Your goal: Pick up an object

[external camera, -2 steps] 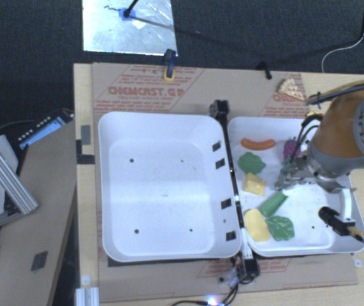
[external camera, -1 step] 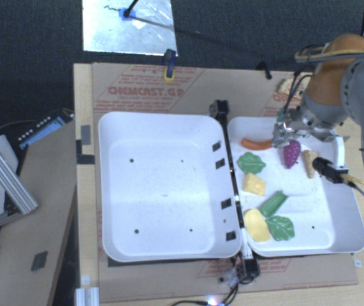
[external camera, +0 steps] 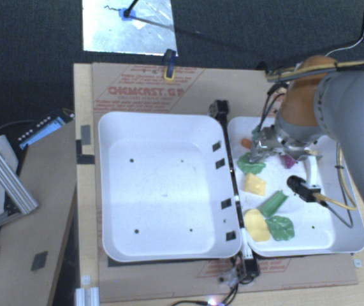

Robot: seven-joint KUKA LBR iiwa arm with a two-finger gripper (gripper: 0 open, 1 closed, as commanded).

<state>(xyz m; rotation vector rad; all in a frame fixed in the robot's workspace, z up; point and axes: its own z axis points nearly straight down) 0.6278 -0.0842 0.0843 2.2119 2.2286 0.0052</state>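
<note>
In the right bin (external camera: 344,238), the claw (external camera: 272,144), its state impossible to tell, hovers over a green leaf (external camera: 252,167), probably light, floppy, best pinched mid-body.

Printed in red capitals on the flat brown cardboard sheet (external camera: 145,87) under the two bins: "CHEMCAST GP", readable along the far edge. More red lettering on the same sheet's near edge, too small and partly hidden to read.
</note>
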